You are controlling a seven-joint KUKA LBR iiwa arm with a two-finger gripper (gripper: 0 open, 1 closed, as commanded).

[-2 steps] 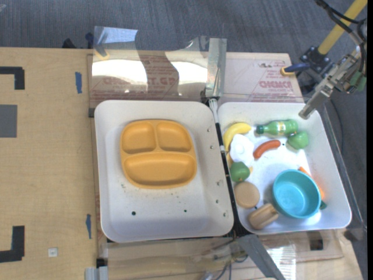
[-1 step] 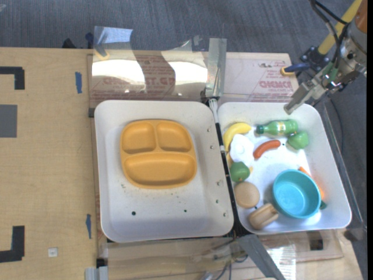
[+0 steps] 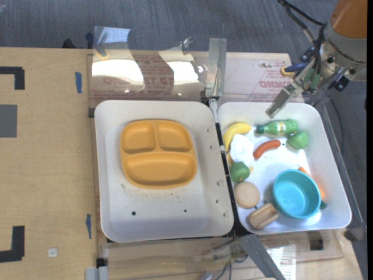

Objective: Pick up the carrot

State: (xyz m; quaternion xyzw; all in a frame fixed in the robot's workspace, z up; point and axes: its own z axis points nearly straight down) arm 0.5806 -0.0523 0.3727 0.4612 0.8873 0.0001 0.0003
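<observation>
The carrot (image 3: pixel 317 186) is an orange piece lying along the right wall of the right bin (image 3: pixel 338 174). It is largely hidden behind a blue bowl (image 3: pixel 296 195). My gripper (image 3: pixel 280 104) hangs over the back edge of the right bin, slanting down to the left from the wrist at the top right. Its tip is just above a green bottle (image 3: pixel 278 127) and well apart from the carrot, toward the back left of it. Nothing shows in its grasp.
The right bin also holds a banana (image 3: pixel 235 131), a red sausage (image 3: pixel 267 149), a green fruit (image 3: pixel 298 140), a white item (image 3: pixel 240 148), a green vegetable (image 3: pixel 239 171), a round cookie (image 3: pixel 246 195) and a bread roll (image 3: pixel 263 216). An orange divided plate (image 3: pixel 157 154) lies in the left bin (image 3: pixel 111 203).
</observation>
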